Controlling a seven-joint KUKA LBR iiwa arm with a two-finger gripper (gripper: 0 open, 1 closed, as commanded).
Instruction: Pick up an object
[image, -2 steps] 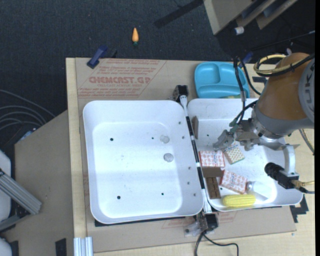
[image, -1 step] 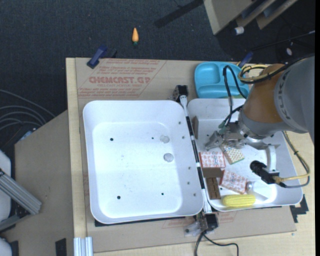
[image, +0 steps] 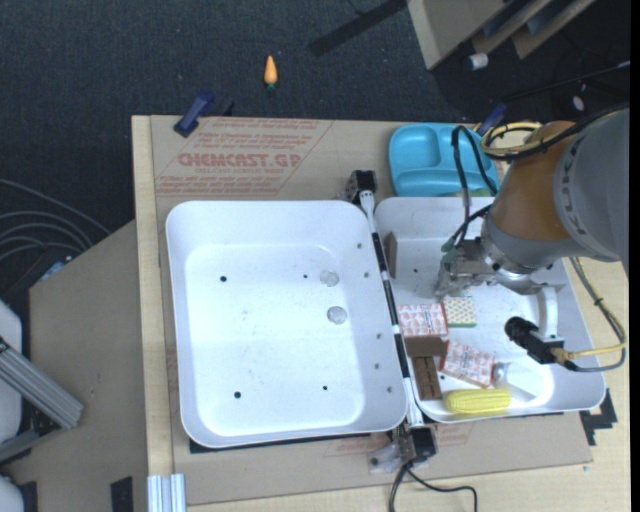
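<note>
Currently the gripper (image: 458, 283) is hovering in the right bin (image: 570, 395) above a checkered packet (image: 460, 312); can't tell its state. Risk: crowded red-white box (image: 423, 320) is touching the packet, so a grab could slip.

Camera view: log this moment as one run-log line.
arm: over right bin | gripper: low, above green sponge | held: nothing seen | nearby: red-patterned box, corn cob | left bin: untouched

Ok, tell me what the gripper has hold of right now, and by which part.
It cannot be told. The gripper is down in the right bin, just above the pale green card, but nothing shows between its fingers.
</note>
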